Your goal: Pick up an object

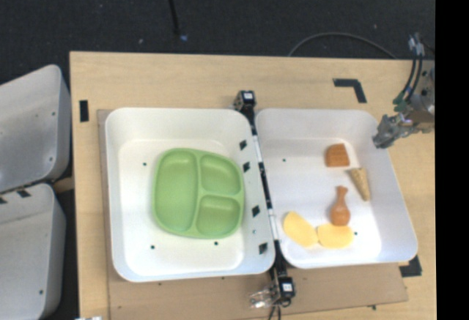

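The right bin (308,137) holds an orange-brown block (337,156), a tan cone (360,182), a brown drumstick-shaped piece (340,208) and two yellow pieces (316,233) side by side near its front. My gripper (386,131) hangs at the bin's far right corner, above the rim and well to the right of the block. Nothing shows between its fingers.
The left bin (132,143) holds a green divided plate (198,193). A row of black clips (256,187) runs along the seam between the bins. White chairs (29,165) stand left of the bench. A black cable (330,36) lies behind the right bin.
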You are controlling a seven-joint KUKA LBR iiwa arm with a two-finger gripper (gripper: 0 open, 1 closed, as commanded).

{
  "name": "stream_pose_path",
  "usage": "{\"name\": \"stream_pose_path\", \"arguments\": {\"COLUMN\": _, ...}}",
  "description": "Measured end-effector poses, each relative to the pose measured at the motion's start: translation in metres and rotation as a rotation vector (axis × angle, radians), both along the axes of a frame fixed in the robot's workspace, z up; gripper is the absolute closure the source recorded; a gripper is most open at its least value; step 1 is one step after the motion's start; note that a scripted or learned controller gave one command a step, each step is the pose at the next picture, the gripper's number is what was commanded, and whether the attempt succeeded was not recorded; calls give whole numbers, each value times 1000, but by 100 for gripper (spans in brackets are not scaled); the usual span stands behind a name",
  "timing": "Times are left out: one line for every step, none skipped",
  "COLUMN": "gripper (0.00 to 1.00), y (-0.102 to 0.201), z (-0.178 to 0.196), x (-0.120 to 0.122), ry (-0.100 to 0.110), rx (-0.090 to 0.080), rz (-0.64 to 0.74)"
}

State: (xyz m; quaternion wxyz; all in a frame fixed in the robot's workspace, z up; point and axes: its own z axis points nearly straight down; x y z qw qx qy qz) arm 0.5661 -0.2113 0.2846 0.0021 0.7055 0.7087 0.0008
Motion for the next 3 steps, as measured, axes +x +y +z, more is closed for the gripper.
{"name": "stream_pose_path", "arguments": {"gripper": 100, "y": 50, "z": 4, "x": 10, "ry": 2, "rx": 1, "rz": 2}}
{"name": "stream_pose_path", "arguments": {"gripper": 100, "y": 100, "z": -11, "x": 19, "ry": 4, "rx": 2, "rz": 2}}
{"name": "stream_pose_path", "arguments": {"gripper": 100, "y": 141, "z": -14, "x": 19, "ry": 4, "rx": 2, "rz": 1}}
